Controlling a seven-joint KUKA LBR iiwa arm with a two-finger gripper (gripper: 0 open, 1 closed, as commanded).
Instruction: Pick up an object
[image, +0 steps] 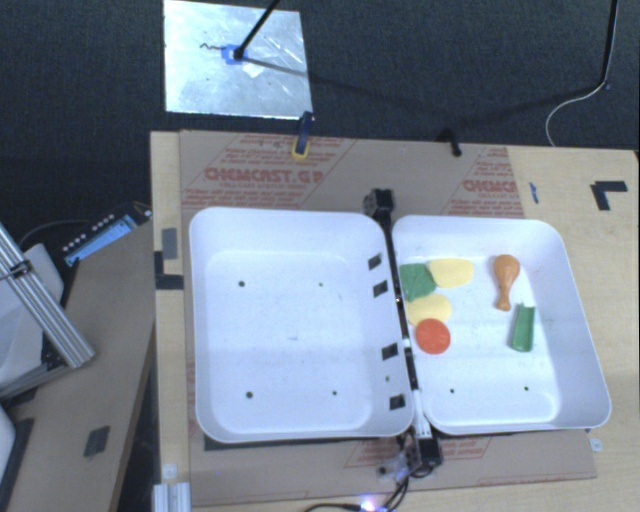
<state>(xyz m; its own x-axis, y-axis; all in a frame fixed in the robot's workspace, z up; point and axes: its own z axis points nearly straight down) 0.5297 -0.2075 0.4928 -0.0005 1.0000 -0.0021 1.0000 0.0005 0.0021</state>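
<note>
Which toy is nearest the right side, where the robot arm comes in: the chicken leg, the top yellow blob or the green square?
1. Chicken leg, farthest right in the right bin.
2. Top yellow blob, middle.
3. Green square, by the divider.

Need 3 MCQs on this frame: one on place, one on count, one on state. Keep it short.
1. Which bin holds the toy food items?
A. Left bin
B. Right bin
C. Both bins

2. How many green items lie in that bin?
A. One
B. Two
C. Four

3. How does the orange drumstick relate to the green stick?
A. Stacked on it
B. Inside it
C. Lying apart, just above it in the camera view

Answers:
1. B: all items sit in the right bin, mostly toward its left side.
2. B: a green piece near the divider and a green stick further right.
3. C: the orange drumstick lies flat on the bin floor with white showing between it and the stick.
</note>
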